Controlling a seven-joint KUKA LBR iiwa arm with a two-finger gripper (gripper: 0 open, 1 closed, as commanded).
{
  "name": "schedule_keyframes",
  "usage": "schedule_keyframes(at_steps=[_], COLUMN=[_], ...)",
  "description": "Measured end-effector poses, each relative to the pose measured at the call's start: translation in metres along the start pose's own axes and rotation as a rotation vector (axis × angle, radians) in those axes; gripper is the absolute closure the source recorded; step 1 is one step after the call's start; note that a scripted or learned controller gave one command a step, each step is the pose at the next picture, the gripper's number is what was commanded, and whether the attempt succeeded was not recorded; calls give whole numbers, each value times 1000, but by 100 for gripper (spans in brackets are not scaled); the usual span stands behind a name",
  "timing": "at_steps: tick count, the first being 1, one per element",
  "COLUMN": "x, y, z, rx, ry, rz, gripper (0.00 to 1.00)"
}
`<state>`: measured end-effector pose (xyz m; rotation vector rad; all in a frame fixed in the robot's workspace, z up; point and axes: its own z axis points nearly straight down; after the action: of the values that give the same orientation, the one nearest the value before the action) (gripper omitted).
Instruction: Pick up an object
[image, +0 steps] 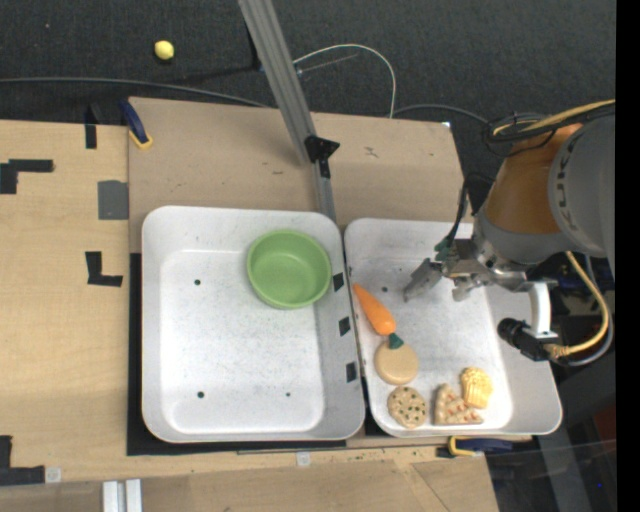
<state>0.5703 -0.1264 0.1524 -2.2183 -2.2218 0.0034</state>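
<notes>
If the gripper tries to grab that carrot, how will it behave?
The carrot looks like a rigid toy, so it probably won't flop. Its round, tapered body may roll or slip out of a pinch. It lies beside the right bin's left wall, which could crowd the grasp.

Yellow ball (164, 49) sitting on dark floor, top left. Metal pole (289, 90) slanting down to the bench. Blue-yellow clamp (137, 125) gripping the board corner. Black tape marks (28, 172) lying on the wooden tabletop (60, 300).
</notes>
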Motion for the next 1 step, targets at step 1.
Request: schedule_keyframes(at_steps=[1], x=[5], y=[0], z=[45], rx=[4], ry=[1], rz=[0], gripper=[0])
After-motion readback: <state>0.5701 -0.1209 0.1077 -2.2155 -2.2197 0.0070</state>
